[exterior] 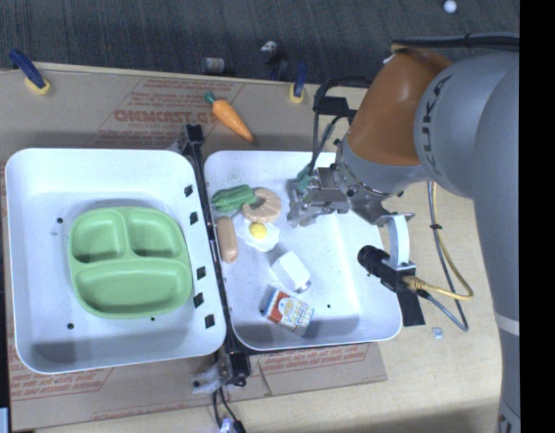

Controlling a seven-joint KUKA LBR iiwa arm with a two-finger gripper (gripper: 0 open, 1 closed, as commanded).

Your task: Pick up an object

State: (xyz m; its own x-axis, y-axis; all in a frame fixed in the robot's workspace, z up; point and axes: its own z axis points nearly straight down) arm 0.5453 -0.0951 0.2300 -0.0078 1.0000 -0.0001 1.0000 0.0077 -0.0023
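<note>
Two shallow white bins sit side by side on a cardboard-covered bench. A green divided plate (130, 262) lies in the left bin (24, 242). Toy food is gathered in the right bin (372, 318): a green vegetable (232, 197), a round pastry (263, 206), a fried egg (258, 234), a hot dog (226, 239) against the left wall, a white block (291, 270) and a small carton (287, 310) near the front. A toy carrot (231, 119) lies outside, behind the bins. The grey and orange arm (421, 115) reaches in from the right, its gripper (304, 201) low over the right bin, just right of the pastry; whether it is parted or closed cannot be told.
</note>
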